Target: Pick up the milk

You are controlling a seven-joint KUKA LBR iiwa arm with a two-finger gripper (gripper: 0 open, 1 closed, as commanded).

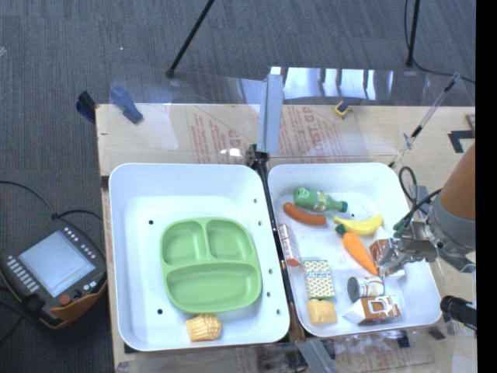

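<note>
The claw point(394, 256) hangs low over the right bin point(371, 173), near its right wall — whether its fingers are apart or together cannot be told. It sits just above a brown packet point(380, 249), with the carrot point(358, 252) to its left. The milk point(374, 308), a small carton lying on its side, rests nearer, in the bin's near right corner, beside a can point(359, 288). Further left lie a banana point(359, 224), a sausage point(304, 215) and a green bottle point(317, 200). The left bin point(132, 208) holds a green divided plate point(210, 264).
</note>
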